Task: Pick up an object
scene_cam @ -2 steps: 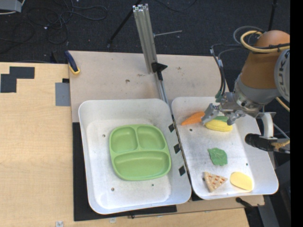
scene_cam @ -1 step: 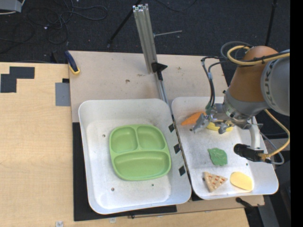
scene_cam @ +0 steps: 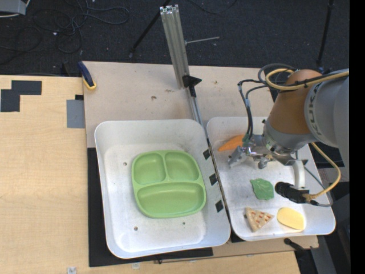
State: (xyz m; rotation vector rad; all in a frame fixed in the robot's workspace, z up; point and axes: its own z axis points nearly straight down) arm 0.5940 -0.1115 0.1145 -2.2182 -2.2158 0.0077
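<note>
Claw (scene_cam: pixel 246 154) low over right bin (scene_cam: pixel 325 224).
Finger state cannot be told; orange carrot-like piece (scene_cam: pixel 231 143) lies just beside the claw.

The table (scene_cam: pixel 34 170) has a pale wood top, with a beige board (scene_cam: pixel 137 93) laid over it; behind it the floor (scene_cam: pixel 68 21) is dark carpet with thin cables (scene_cam: pixel 85 4) across it; an aluminium post (scene_cam: pixel 175 44) stands tilted there

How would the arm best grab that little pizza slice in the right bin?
Probably from straight above, closing across the two long sides of the pizza slice, near its wider crust end. It lies flat on the bin floor, so no side approach fits, and the yellow piece sits close on its right.
</note>
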